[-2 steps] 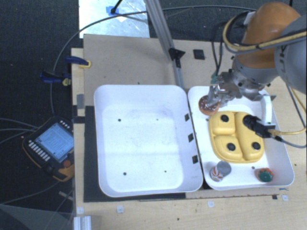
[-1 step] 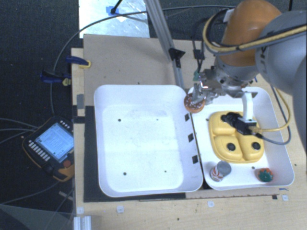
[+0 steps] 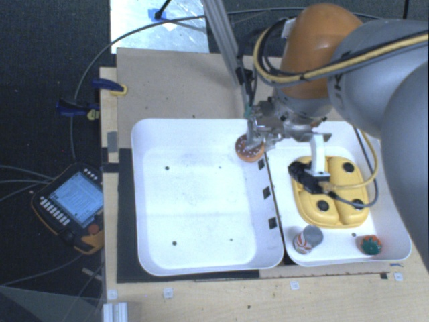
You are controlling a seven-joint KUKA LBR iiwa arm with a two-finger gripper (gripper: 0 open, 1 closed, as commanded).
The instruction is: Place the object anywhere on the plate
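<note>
**Arm over the divide between the two bins, small round object at its tip**

Camera view: the grey arm with its orange band reaches in from the right, and its gripper (image 3: 253,139) hangs above the upper right corner of the left shallow white bin (image 3: 194,200), close to the rim shared with the right shallow white bin (image 3: 395,237). A small round brown-and-pink object (image 3: 249,150), like a little doughnut, sits right at the tip of the gripper, just inside the left bin's right wall. Whether it is held or merely lies beneath cannot be told, and the gripper's own state cannot be told either.

In the right bin lies a yellow moulded plate (image 3: 335,203) with dark spots on it, partly crossed by a white and black part of the arm. Near that bin's front edge stand a small grey-and-red rounded item (image 3: 308,239) and a small green-and-orange ball-like item (image 3: 371,245), well apart from each other. Both bins rest on the tan worktop (image 3: 174,86). A handheld control pendant with a lit screen (image 3: 72,203) lies off to the left.
</note>
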